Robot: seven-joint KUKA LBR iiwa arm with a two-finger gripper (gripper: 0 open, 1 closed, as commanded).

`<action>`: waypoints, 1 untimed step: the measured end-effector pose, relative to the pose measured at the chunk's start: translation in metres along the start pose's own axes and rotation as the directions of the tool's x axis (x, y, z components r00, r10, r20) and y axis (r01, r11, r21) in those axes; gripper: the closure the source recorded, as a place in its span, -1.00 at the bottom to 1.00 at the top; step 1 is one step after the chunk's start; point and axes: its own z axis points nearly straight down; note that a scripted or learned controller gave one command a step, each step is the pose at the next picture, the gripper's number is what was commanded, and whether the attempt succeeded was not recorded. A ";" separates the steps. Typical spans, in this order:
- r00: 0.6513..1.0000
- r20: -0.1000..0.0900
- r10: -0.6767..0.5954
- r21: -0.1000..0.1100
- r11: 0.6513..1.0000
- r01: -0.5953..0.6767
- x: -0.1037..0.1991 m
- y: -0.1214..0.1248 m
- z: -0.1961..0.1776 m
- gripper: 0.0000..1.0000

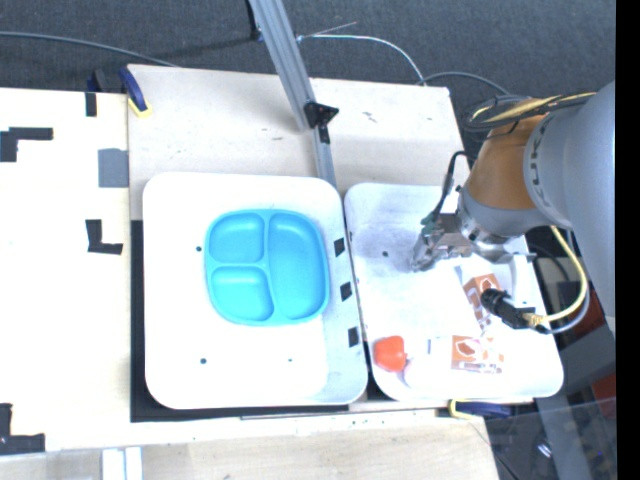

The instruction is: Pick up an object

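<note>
Jaws (432, 251) low in right bin (400, 203)

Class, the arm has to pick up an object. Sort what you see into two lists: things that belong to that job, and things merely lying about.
Belong to the job:
gripper, low in the right bin
orange object, near that bin's front edge
printed packet
second printed packet, partly under the arm

Lying about:
blue divided plate in the left bin
metal pole
</note>
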 end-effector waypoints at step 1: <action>1.000 0.001 0.001 -0.006 1.000 -0.001 0.005 0.000 -0.043 1.00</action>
